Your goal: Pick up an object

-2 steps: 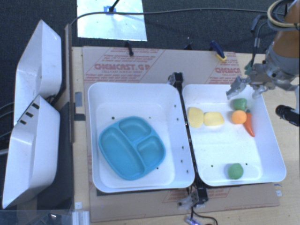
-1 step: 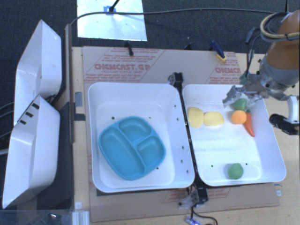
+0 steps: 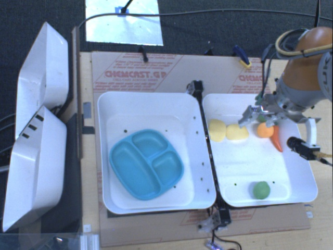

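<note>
Right now your hand (image 3: 256,114) hovers low over the right bin (image 3: 296,189); its grip can't be told. Just beside it lie a carrot (image 3: 271,134) and two yellow pieces (image 3: 227,131), a green ball (image 3: 261,189) nearer you. Leftward, a blue tray (image 3: 146,163).

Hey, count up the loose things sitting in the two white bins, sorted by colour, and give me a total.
Blue: 1, the divided tray in the left bin
Yellow: 2, two pieces in the right bin
Orange: 1, the carrot
Green: 1, the ball
Total: 5
</note>
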{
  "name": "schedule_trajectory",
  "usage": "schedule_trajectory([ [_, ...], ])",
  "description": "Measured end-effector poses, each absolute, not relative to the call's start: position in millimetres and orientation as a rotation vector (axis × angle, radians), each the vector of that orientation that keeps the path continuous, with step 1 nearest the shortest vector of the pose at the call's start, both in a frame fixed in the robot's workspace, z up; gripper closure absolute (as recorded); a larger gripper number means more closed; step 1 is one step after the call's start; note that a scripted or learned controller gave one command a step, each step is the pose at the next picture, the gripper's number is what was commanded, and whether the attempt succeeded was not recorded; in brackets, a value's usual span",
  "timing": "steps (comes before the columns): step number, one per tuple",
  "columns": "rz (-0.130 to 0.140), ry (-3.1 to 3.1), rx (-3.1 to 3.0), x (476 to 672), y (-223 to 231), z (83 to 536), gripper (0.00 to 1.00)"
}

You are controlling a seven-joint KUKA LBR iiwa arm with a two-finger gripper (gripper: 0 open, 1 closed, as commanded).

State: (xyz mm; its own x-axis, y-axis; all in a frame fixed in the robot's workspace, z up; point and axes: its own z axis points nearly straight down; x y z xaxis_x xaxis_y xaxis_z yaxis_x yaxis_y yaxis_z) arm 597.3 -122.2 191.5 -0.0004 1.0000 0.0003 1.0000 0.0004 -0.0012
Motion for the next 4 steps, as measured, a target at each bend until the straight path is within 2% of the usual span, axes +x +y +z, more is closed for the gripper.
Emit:
schedule_trajectory([
  [1,0.003,-2.220,-2.219,596.6,-119,130,0.00],
  [2,-0.002,-2.222,-2.223,598.0,-119,143,1.00],
  [3,-0.004,-2.224,-2.225,592.5,-127,195,1.00],
  [4,-0.001,-2.223,-2.222,592.9,-128,205,1.00],
])
